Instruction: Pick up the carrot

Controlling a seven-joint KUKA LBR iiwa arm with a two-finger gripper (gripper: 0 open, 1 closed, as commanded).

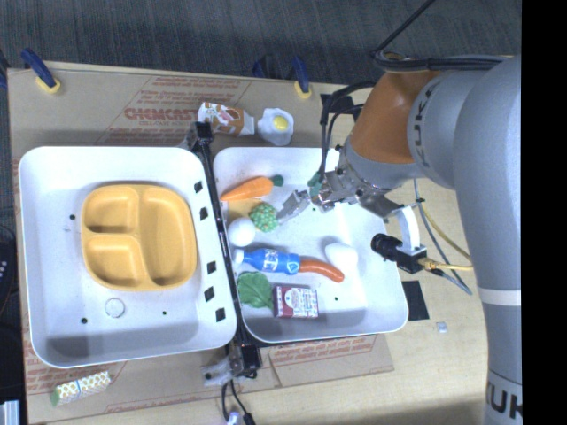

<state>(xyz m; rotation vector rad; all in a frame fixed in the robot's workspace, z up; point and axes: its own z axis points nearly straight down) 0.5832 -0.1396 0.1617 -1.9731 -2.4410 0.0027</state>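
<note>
The carrot (248,188) is orange with a small green tip. It lies on its side in the upper left of the right bin (381,312), close to the wall between the bins. My gripper (295,204) hangs over the right bin, just right of the carrot and a little lower, beside a green broccoli piece (263,217). It points down and to the left. Nothing shows between it and the carrot, and the two look slightly apart.
The right bin also holds a white egg (241,232), a blue bottle (270,260), a red-orange sausage (321,270), a white lump (341,255), a green leaf (255,289) and a red box (296,302). A yellow divided plate (139,235) sits in the left bin (40,264).
</note>
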